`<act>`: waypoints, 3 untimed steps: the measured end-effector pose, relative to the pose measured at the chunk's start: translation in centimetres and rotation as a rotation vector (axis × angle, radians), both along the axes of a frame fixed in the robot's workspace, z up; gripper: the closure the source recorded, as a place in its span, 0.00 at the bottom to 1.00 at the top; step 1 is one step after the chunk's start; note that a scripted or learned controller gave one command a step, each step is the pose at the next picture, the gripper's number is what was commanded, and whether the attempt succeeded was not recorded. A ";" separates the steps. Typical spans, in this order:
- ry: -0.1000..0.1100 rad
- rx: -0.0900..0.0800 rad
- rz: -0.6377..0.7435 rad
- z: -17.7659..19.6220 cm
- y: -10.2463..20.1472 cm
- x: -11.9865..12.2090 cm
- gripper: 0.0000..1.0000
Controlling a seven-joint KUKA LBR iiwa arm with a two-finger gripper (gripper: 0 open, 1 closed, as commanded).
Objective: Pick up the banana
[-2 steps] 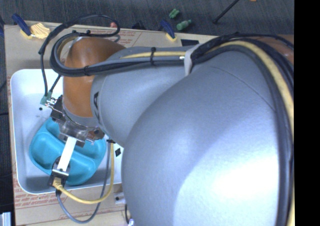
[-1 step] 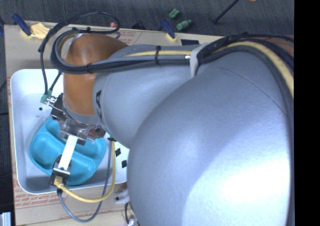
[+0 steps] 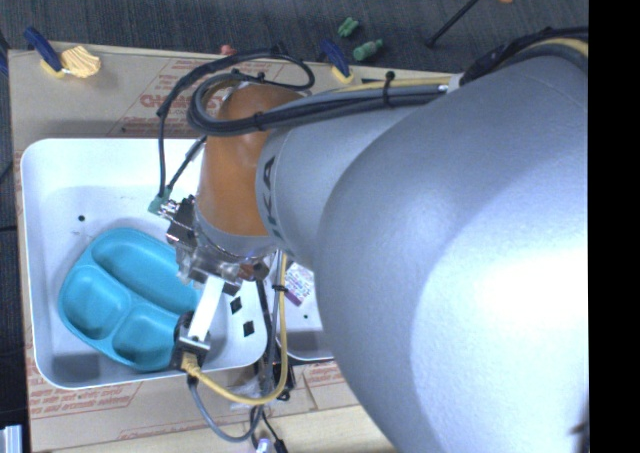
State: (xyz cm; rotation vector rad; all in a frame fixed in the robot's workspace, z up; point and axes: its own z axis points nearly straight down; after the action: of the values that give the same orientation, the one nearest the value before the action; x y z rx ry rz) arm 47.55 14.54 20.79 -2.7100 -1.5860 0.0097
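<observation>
Banana: I cannot tell where it lies, because the big arm covers so much of the bench. The gripper hangs low over the left bin, near that bin's right side. We look down on it from above, so I cannot tell if it is spread or pressed together, or if it holds or touches a thing. Just to its left lies a blue dish with two hollows, and the dish's right edge goes under the gripper. The dish sits in the lower half of the left bin. Above the gripper comes the orange band, with black cables looped around its top. From there the fat grey arm spreads out to the right and covers that whole side. A small white bit peeks out beside it, and I cannot tell which bin it belongs to. Far back on the brown bench rests a small yellow thing with a blue clip, too small to name. On the dark floor behind lie two green bits.
</observation>
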 end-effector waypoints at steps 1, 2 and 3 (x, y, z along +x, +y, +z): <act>-0.005 0.001 -0.116 13.9 -14.9 0.1 1.00; -0.003 0.002 -0.115 13.8 -14.8 0.1 0.00; -0.003 0.002 -0.069 14.3 -19.9 0.1 0.00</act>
State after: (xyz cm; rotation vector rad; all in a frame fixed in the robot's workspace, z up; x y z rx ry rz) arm 47.61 -5.35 35.04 -2.7625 -1.4920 0.0038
